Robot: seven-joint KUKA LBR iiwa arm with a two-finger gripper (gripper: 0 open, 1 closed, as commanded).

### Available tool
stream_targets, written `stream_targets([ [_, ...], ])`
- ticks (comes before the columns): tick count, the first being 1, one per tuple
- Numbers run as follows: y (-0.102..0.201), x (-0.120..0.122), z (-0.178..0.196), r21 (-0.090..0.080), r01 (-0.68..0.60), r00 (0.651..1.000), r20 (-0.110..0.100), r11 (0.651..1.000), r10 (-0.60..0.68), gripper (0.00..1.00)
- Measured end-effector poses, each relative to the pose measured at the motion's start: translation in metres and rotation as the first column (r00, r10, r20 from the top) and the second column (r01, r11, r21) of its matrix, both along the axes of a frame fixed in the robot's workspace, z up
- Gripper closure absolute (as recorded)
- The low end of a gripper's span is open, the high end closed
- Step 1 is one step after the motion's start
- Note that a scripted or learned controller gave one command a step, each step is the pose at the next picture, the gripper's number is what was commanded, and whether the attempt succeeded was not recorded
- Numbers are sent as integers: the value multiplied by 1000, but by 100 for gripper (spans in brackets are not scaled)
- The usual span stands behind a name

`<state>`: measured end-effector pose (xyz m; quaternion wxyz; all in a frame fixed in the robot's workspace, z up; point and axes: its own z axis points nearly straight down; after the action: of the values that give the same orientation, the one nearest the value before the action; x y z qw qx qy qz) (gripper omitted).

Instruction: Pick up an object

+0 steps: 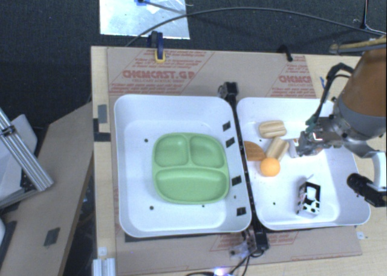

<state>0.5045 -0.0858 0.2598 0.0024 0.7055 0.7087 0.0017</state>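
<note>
The right bin (344, 211) holds several small objects. A tan bread roll (272, 128) lies near its back left. Just below it a second tan roll (277, 148) lies at a slant, with a brown wedge (254, 150) to its left. An orange ball (269, 166) sits below the slanted roll. A black-and-white patterned block (309, 199) stands nearer the front. My gripper (304, 146) hangs low over the bin's middle, just right of the slanted roll and apart from the ball. Nothing can be seen held in it.
The left bin (130, 208) carries a green divided plate (191, 167). Black clips line the wall between the bins (237, 160). A black part (365, 188) juts over the right bin's right rim. The grey and orange arm (363, 99) covers the bin's back right.
</note>
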Motion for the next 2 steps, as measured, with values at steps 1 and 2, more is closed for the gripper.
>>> stream_targets([
  [1, 56, 14, 5, 2, -6, 1000, -2, 1000, 6, 100],
  [2, 112, 24, -12, 3, -5, 1000, -6, 1000, 5, 100],
])
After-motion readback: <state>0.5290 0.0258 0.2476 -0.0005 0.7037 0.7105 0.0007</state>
